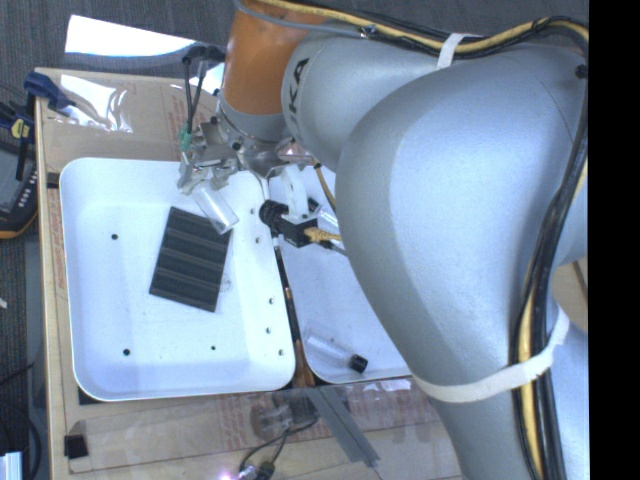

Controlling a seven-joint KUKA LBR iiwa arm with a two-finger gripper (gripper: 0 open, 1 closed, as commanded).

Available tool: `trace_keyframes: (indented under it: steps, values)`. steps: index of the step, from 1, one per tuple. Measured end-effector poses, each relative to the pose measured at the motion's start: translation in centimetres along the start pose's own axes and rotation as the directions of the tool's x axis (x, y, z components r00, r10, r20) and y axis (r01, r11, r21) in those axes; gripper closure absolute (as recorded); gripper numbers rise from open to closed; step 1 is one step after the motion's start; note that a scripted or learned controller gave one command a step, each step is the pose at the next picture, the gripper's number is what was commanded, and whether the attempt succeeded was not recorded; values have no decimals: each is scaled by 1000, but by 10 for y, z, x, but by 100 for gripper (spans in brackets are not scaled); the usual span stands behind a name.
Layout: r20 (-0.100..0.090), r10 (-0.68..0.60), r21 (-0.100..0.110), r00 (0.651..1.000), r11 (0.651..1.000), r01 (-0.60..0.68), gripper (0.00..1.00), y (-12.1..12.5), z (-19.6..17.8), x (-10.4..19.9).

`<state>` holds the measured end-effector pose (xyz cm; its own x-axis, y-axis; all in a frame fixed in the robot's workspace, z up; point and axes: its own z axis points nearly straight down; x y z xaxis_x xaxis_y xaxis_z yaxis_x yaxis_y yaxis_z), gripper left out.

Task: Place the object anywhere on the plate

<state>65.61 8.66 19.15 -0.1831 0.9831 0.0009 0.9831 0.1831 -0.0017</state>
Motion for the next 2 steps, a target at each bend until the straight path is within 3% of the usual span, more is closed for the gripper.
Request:
trace_keyframes:
  steps: [1, 2]
  values:
    - [0, 0, 0, 1000, 1000, 0, 0, 0, 0, 0]
    - [-1, -67, -2, 998, 998, 67, 0, 10, 11, 57]
